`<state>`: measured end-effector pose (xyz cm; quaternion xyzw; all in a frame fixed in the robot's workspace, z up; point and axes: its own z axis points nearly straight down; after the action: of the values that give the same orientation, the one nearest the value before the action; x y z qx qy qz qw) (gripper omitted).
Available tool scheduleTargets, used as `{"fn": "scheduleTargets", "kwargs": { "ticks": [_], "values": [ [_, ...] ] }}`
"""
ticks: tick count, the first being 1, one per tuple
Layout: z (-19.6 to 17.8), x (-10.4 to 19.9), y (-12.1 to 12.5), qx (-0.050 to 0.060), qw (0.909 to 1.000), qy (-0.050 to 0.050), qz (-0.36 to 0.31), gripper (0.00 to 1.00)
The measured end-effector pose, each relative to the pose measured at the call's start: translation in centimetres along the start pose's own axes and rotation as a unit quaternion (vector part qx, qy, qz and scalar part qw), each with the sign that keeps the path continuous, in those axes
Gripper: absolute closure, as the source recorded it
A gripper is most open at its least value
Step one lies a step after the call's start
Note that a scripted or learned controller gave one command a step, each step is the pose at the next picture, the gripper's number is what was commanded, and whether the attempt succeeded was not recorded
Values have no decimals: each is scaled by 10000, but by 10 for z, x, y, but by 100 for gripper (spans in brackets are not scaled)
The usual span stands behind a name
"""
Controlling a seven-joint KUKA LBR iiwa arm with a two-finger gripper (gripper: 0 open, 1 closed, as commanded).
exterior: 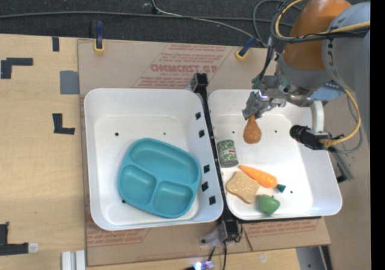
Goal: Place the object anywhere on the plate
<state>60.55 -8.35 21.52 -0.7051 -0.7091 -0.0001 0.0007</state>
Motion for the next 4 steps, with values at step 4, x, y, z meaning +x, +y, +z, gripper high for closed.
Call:
{"fn": "scheduleTargets", "kwargs": {
  "ticks": [4],
  "values": [
    [-13,227,3,-1,10000,0,-6,100]
  ]
}}
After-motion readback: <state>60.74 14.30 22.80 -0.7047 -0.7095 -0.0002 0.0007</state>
